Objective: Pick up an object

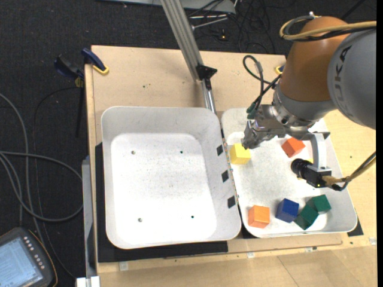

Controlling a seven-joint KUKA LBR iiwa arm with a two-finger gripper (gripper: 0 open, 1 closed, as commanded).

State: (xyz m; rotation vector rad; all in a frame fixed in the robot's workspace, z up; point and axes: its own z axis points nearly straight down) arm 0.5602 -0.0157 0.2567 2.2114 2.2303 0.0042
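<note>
A yellow block [239, 154] lies at the left edge of the right bin [269, 181], near its far end. My gripper [250, 141] hangs just above and to the right of this block, right against its far right corner; its tip is dark and partly merges with the arm's shadow. An orange block [292, 146] sits just right of the gripper, under the wrist. Near the front of the same bin lie another orange block [258, 216], a blue block [287, 210] and two green blocks [321, 204] [307, 217].
The left bin [119, 160] stands beside the right one, sharing a raised rim with black clips. A grey metal pole [182, 31] slants down to the bench behind the bins. A black fitting on a white bracket [306, 171] hangs off the arm over the right bin.
</note>
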